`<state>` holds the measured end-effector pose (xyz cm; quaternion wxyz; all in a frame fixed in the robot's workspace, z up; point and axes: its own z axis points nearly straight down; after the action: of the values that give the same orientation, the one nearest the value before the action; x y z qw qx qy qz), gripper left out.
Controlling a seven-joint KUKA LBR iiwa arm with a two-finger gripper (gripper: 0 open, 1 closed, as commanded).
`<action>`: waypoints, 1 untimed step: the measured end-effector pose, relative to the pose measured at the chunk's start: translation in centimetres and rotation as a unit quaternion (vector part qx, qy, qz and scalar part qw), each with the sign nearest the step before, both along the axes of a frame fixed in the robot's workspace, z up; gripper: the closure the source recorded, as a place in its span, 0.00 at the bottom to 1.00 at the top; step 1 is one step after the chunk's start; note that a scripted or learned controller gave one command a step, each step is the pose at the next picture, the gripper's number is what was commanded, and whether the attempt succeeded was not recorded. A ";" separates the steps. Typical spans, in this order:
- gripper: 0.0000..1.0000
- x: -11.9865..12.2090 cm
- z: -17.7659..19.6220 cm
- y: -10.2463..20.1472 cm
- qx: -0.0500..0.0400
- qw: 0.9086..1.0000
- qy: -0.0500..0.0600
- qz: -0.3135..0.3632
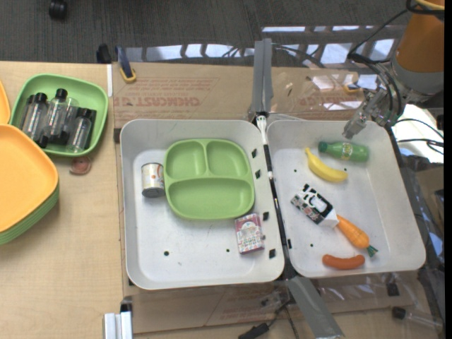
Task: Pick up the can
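The can is small and silver with a red-brown band. It lies on its side in the left bin, against the left edge of a green divided plate. My gripper hangs over the back right corner of the right bin, far to the right of the can. It is open with nothing between its fingers, just above a green bottle.
A small pink carton lies in the left bin's front. The right bin holds a banana, a black-and-white tube, a carrot and a sausage. Orange plates and a green tray of bottles sit on the table at left.
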<state>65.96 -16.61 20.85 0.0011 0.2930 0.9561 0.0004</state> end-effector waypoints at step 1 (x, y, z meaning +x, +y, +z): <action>1.00 -0.9 0.5 3.6 0.000 1.000 0.000 -0.001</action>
<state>65.08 -13.04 21.38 0.0010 0.2936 0.9559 0.0005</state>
